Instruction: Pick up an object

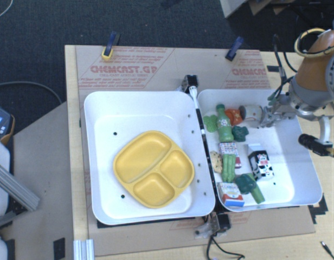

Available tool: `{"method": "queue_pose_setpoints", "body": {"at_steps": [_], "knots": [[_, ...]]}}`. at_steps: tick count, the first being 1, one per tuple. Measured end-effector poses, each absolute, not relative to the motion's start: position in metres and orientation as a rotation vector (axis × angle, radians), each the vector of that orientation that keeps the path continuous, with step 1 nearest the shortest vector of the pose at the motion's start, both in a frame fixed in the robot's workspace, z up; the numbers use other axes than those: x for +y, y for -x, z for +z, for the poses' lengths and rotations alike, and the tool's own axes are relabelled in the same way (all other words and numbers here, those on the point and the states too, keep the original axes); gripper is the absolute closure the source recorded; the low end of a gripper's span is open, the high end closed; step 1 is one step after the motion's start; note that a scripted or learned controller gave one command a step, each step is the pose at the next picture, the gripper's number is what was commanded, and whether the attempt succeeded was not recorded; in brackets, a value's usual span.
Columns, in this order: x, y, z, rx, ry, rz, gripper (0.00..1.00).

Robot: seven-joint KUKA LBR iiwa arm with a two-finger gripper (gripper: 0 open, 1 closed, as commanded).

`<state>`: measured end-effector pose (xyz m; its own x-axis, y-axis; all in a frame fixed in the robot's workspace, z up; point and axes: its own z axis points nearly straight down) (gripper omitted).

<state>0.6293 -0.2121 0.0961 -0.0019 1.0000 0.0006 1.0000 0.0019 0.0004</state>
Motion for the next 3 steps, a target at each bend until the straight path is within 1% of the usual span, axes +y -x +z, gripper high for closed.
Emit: {"method": "queue_pose_setpoints", "body": {"at_steps": [1, 2, 3], "knots": [[-0.21, -0.624, 0.158, -2.227, 2.227, -0.005, 1.0], [-0.219, -0.621, 0.21, -2.227, 2.227, -0.004, 1.0], [-0.219, -0.622, 0.226, -2.226, 2.225, -0.003, 1.0]]}}
